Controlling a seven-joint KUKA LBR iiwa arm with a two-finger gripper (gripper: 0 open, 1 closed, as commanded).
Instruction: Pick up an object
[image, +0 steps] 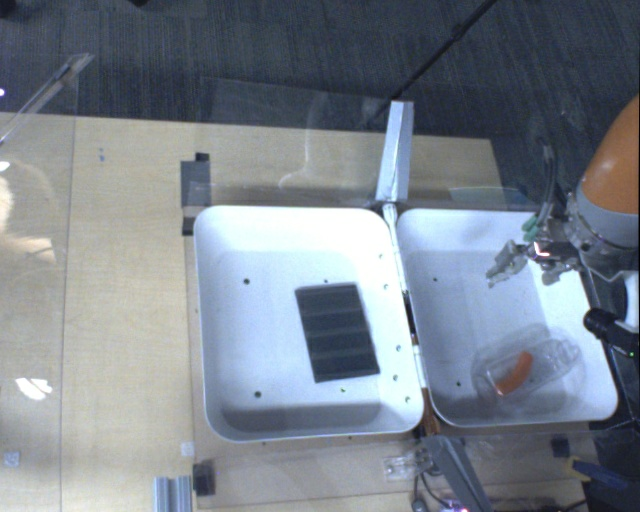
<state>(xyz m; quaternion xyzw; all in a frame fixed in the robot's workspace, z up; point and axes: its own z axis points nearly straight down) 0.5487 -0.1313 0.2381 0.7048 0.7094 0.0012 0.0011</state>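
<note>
1. Over the right bin (440, 235), the gripper (528, 258) hangs near the far edge; its finger spread is too blurred to tell, and nothing visibly sits between them.
2. Clear plastic bottle (527, 366), orange inside, lies near that bin's front.
3. Dark ribbed rectangular pad (337, 331) lies flat in the left bin (225, 300).

The left bin (215, 300) has open floor all round the dark ridged pad (337, 332) at its middle — the only thing in the way there. In the right bin (440, 250), a clear bottle (525, 368) fills the near corner, the arm (605, 200) overhangs the right rim — the floor left of the bottle lies free.
</note>
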